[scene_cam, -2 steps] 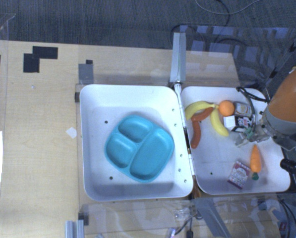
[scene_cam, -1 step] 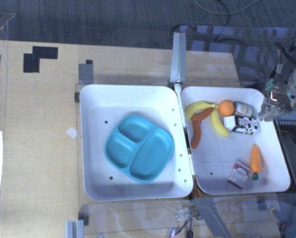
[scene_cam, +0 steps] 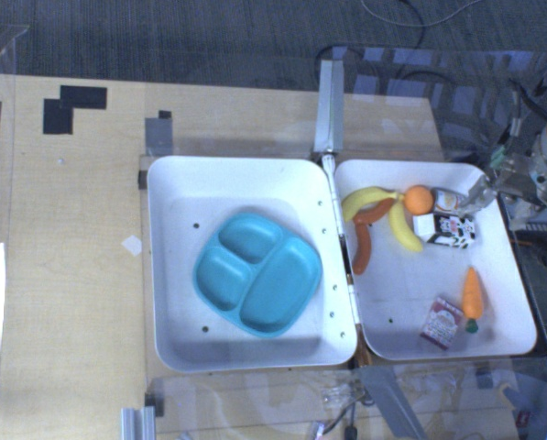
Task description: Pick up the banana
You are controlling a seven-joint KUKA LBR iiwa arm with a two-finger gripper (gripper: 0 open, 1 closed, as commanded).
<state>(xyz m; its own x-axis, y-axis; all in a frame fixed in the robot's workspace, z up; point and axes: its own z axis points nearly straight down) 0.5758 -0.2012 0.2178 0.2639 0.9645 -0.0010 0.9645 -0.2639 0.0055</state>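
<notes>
Rightward, banana (scene_cam: pixel 389 214) in white bin (scene_cam: pixel 520 337), touching sausage (scene_cam: pixel 366 232), gripper (scene_cam: pixel 479 195) nearby

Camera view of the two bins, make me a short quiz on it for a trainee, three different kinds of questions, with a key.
1. True or false: the banana lies in the same bin as the blue divided plate.
2. Multiple choice: what lies across the banana near its bend? A) the carrot B) the reddish sausage C) the small pink packet
3. Fill in: the orange sits right beside the banana, between it and the black-and-white ____.

Key
1. False; it lies in the right bin, the plate in the left bin.
2. B
3. carton
</notes>
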